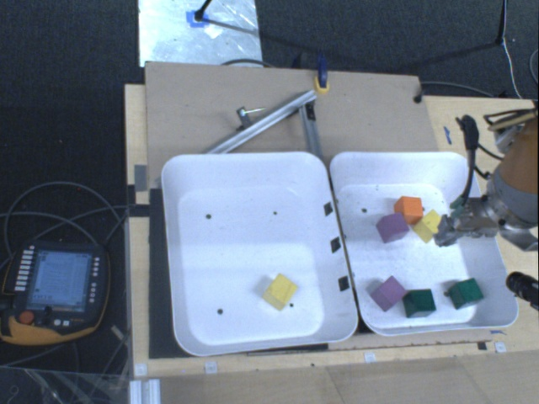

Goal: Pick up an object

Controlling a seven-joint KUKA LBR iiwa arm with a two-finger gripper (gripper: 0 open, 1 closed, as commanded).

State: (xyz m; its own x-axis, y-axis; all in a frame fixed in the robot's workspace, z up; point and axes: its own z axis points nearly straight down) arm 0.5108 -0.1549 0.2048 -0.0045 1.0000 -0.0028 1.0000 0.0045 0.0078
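Note:
The right bin [421, 165] holds several small blocks. An orange block [409, 208], a purple block [392, 226] and a yellow block [427, 225] sit together near its middle. Along its front lie a second purple block [388, 293], a dark green block [418, 302] and a green block [464, 293]. My gripper [448, 229] is low over the right bin, right against the right side of the yellow block there. In the left bin [244, 171] another yellow block [280, 291] lies alone near the front.
A metal bar [261, 123] and a clamp [321, 80] lie on the brown board behind the bins. A teach pendant [52, 290] with cables sits on the floor at the left. The arm's body [515, 188] overhangs the right bin's right rim.

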